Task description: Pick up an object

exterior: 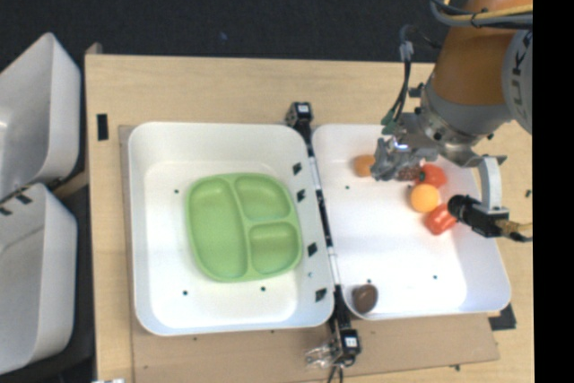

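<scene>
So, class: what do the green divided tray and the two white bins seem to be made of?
Green divided tray: probably moulded plastic, matte, judging by its even colour and soft rounded compartment edges. White bins: likely thin formed plastic, smooth and slightly glossy, with rounded corners and rolled rims; the material cannot be confirmed from this view.

A light wooden bench (108, 220) carries two shallow white bins side by side, touching along a black-clipped seam: the left bin (148, 282) and the right bin (448, 282)
</scene>
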Action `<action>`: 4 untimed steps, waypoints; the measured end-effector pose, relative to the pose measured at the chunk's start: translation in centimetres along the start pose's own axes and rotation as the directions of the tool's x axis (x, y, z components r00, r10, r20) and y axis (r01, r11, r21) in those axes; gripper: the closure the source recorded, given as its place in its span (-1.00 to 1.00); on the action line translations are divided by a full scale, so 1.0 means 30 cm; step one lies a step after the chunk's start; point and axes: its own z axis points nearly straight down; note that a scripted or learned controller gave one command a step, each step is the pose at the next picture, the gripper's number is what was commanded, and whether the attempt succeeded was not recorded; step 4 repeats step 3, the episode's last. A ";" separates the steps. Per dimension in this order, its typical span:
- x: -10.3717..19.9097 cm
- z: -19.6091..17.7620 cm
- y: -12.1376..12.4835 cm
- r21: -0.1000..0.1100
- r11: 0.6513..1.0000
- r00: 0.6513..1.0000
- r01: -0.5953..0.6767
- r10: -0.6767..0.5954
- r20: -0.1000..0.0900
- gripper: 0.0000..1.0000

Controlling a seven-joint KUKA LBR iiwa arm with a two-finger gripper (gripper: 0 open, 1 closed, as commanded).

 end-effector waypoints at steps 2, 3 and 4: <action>0.308 0.049 0.019 -0.001 1.000 1.000 0.002 -0.002 0.000 1.00; 0.468 0.114 -0.002 0.002 1.000 1.000 0.001 -0.001 0.000 1.00; 0.468 0.114 -0.002 0.002 1.000 1.000 0.001 -0.001 0.000 1.00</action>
